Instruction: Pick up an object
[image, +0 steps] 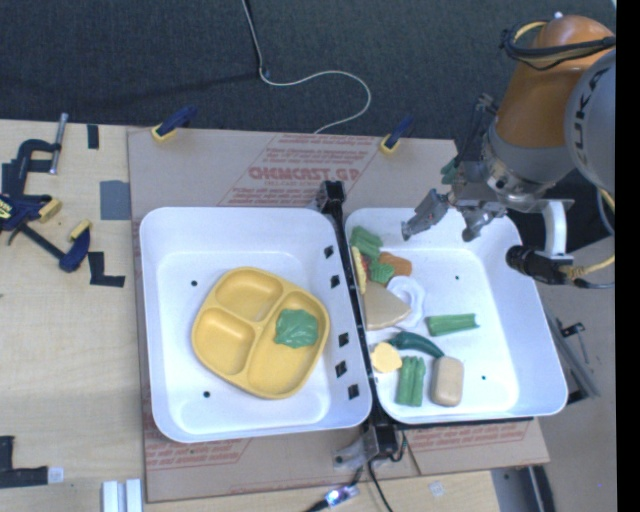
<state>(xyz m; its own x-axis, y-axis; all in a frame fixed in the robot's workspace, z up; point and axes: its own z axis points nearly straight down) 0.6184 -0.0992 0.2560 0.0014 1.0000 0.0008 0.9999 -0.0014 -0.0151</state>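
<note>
A: Nearest the camera, the bench (60, 400) edge, with cardboard (290, 170) poking out under both bins. Some small bits at the bottom edge are cut off; I can't make them out.

B: Left bin (165, 300) next. What's in it?

A: A yellow sectioned plate (235, 335), tilted corner-on, with a green leafy toy (297, 328) lying in its right-hand compartment.

B: And the right bin (510, 340)?

A: Crowded on its left half. Nearest us, a green ridged piece (411, 381) standing lengthwise toward the camera, and just beside it a tan block (447, 381), long axis the same way. A small yellow round piece (386, 357) sits to their left, touching a dark green curved piece (415, 344) that sweeps left to right.

B: Further back?

A: A green bar (452, 323) lying nearly crosswise, alone toward the middle. Then a beige wedge (383, 305), point aimed away from us, overlapping a white ring (408, 294), which it partly hides. Behind those an orange piece (392, 266) and a green piece (366, 243), jammed together against the dividing wall; their shapes are hard to separate.

B: The gripper?

A: The gripper (445, 222) hangs over the bin's far edge, well apart from the pile. Two dark fingers (424, 218) splay outward, spread wide, nothing between them. Above it the grey arm (590, 80) with its orange band is cut off at the right edge.

B: Beyond that?

A: Blue-and-yellow clamps (175, 122) on the cardboard's far corners, black clamps (25, 175) at far left, a white cable (310, 75) looping across dark floor.
</note>
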